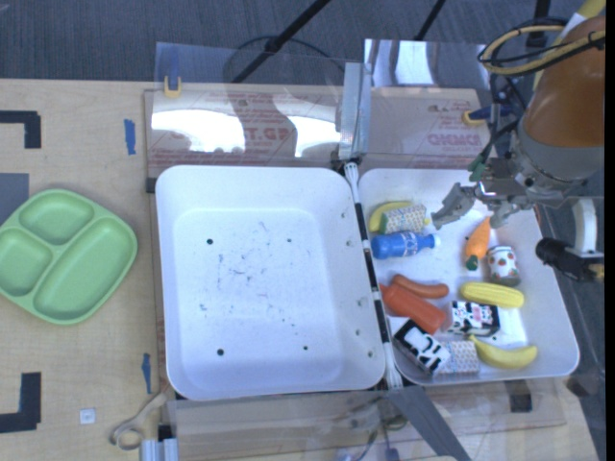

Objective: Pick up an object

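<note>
So the gripper [478,203] hung over the right bin [557,339] with its fingers spread apart and nothing between them. The carrot [476,241] sat just below it, the blue bottle [404,246] down to its left, and the hot dog [415,296] and bananas [493,295] further below.
</note>
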Controlling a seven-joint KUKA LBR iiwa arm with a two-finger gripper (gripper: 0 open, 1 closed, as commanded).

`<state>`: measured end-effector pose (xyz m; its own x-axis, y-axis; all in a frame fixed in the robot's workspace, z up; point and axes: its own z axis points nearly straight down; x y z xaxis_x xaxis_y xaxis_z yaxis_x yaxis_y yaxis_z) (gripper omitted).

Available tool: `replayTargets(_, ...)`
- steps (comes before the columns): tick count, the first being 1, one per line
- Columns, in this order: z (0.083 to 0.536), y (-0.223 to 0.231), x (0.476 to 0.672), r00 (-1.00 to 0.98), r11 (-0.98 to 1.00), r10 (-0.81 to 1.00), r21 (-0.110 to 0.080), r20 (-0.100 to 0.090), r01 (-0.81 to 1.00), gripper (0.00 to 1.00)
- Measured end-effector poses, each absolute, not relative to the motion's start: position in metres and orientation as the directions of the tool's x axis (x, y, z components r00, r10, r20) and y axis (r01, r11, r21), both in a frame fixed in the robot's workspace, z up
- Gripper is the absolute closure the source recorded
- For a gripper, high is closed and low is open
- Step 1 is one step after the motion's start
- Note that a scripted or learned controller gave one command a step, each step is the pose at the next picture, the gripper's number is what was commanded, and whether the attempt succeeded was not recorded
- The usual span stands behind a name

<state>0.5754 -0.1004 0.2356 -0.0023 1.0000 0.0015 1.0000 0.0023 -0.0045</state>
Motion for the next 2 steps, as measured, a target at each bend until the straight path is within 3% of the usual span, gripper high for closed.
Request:
replayTargets(1,0.181,-0.145,0.593,0.085,-0.085,0.996,-0.005,0.002,0.996,0.00)
replayTargets(2,0.092,-0.187,0.606,0.010,-0.010,1.000,-0.001,0.001,1.000,0.00)
